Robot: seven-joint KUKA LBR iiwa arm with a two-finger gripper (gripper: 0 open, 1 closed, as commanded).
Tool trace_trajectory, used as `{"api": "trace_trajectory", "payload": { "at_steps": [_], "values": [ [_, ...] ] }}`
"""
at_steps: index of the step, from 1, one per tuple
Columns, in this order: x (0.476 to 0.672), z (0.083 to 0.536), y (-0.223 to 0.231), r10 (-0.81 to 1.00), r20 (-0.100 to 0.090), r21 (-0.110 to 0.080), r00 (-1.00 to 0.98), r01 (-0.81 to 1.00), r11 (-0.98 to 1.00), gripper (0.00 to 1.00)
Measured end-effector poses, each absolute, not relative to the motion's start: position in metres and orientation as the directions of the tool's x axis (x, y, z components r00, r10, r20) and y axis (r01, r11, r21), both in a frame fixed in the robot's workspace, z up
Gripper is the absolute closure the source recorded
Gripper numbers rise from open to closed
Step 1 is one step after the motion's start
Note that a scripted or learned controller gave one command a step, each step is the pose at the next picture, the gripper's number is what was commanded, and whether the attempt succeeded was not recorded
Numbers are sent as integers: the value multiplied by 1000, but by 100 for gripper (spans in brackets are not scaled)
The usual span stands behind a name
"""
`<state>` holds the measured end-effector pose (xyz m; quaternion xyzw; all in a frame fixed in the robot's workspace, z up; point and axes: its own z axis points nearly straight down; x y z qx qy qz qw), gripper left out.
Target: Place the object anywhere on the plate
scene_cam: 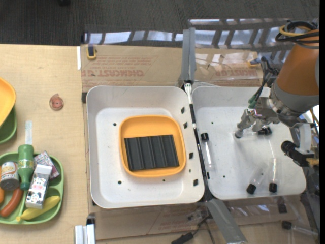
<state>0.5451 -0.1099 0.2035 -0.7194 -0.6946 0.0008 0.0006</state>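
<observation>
1. Three clear tubes with black caps lie flat in the right bin (228, 174), and none is on the plate (151, 122).
2. The left tube (206, 154) lies along that bin's left wall. Its long axis runs near to far, with the cap at the far end.
3. The middle tube (257, 179) lies near the bin's near right corner. It is tilted, with its cap at the near-left end and its body pointing far and right.
4. The right tube (273, 174) is just beside it, running almost straight near to far, with its cap at the near end.
5. The plate is a smooth orange rounded square in the left bin (101, 136). It carries a dark grey ribbed slab (152, 152).
6. The metal gripper (238, 132) hangs over the far part of the right bin. The near pair of tubes lies nearer and to its right, well apart from it. The left tube lies to its left.
7. Whether the gripper is released or clenched cannot be told. Nothing shows in its grasp.
</observation>
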Motion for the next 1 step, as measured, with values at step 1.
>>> {"api": "trace_trajectory", "payload": {
  "at_steps": [1],
  "values": [
    [615, 221, -152, 972, -2, 0, -234, 972, 234, 100]
  ]
}}
